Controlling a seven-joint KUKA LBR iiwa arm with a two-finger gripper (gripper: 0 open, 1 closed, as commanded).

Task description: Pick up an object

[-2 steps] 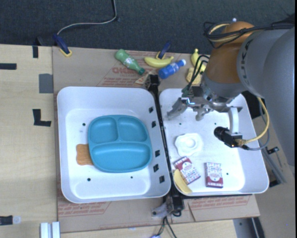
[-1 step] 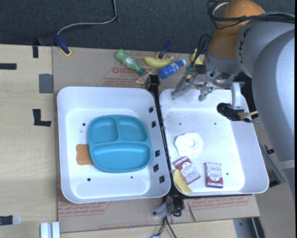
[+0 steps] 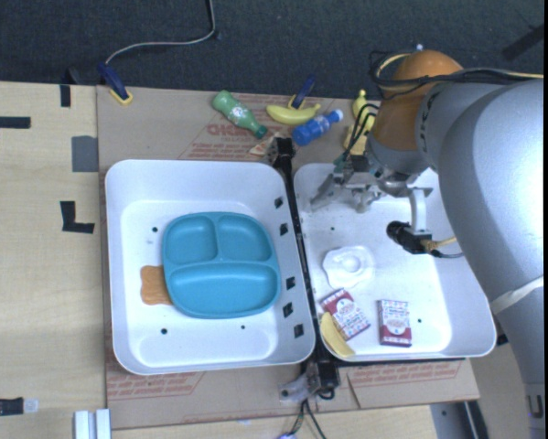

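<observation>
Over the right bin's (image 3: 456, 332) far end, your gripper (image 3: 345, 188) hangs with fingers spread and empty, presumably poised to descend.

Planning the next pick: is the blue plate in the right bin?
No, the blue plate lies in the left bin, over an orange item.

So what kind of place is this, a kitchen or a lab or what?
Most likely a robotics lab bench set up for grasping trials. A grey arm reaches over two white bins, which hold toy-like items such as a blue divided plate and small red boxes, on taped cardboard.
</observation>
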